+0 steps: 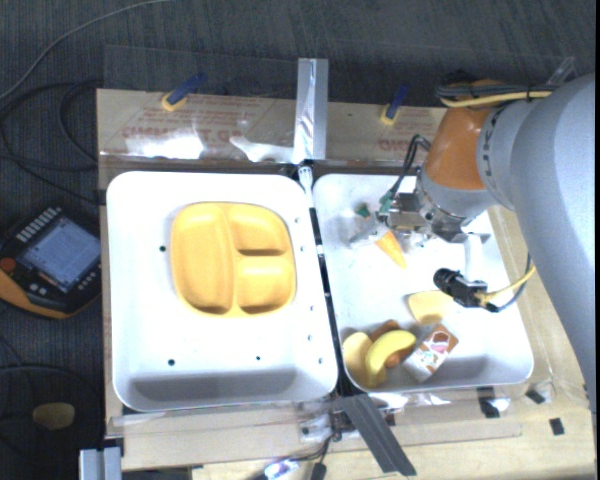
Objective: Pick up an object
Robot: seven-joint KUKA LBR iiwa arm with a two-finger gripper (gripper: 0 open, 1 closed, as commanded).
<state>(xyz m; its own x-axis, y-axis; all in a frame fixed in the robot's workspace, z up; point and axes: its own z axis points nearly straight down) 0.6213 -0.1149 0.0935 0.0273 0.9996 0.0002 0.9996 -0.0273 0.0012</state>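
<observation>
My gripper (385, 224) is low over the far part of the right bin (500, 363), reaching in from the right under the orange-banded wrist. An orange wedge-shaped piece (391, 249) lies right at its tip, touching or just beneath it; whether it is held is unclear. A small green item (362, 209) sits just left of the gripper. Near the bin's front lie a pale yellow wedge (427, 305), a yellow banana-like piece (382, 352), a brown lump (387, 327) and a small white and red carton (433, 350).
The left bin (140, 368) holds a yellow compartment plate (233, 258). A black cable plug (459, 285) hangs from the arm over the right bin. A handheld pendant (45, 260) lies on the floor at the left. The divider (320, 268) separates the bins.
</observation>
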